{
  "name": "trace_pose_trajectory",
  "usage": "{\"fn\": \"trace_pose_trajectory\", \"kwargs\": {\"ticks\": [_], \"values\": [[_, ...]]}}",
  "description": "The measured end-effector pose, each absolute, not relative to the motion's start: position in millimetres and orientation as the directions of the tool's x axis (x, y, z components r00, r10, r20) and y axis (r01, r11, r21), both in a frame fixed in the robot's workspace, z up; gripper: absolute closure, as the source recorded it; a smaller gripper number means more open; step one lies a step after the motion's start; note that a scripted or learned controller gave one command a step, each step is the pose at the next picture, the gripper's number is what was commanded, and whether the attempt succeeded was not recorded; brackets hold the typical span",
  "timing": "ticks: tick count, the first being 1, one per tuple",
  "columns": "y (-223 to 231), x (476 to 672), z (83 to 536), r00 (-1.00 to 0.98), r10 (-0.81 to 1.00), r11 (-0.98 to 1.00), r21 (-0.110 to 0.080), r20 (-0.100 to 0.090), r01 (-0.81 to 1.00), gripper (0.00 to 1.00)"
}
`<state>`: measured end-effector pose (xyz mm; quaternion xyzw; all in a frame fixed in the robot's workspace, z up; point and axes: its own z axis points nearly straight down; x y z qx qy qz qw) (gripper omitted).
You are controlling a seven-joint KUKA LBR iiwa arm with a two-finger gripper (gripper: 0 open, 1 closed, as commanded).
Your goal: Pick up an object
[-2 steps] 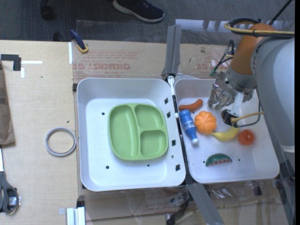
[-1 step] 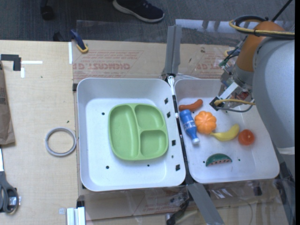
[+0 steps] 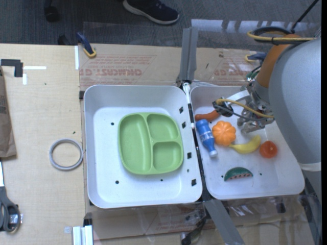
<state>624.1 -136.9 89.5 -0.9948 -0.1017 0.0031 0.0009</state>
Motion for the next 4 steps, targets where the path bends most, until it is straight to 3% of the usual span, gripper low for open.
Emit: {"fn": "trace_pose_trajectory", "kwargs": {"ticks": [1, 2, 3, 4], "values": [[-160.9, 647.2, 89.8, 0.979, 0.203, -0.979, -0.002, -0.005, 0.203, 1.0], [-160.4, 647.3, 89.8, 0.979, 0.203, -0.979, -0.002, -0.005, 0.203, 0.0], [-160.3, 647.1, 97.0, 0.978, 0.209, -0.978, -0.002, -0.009, 0.209, 1.0], [-160.2, 647.0, 96.7, 0.978, 0.209, -0.978, -0.003, -0.01, 0.209, 0.0]]}}
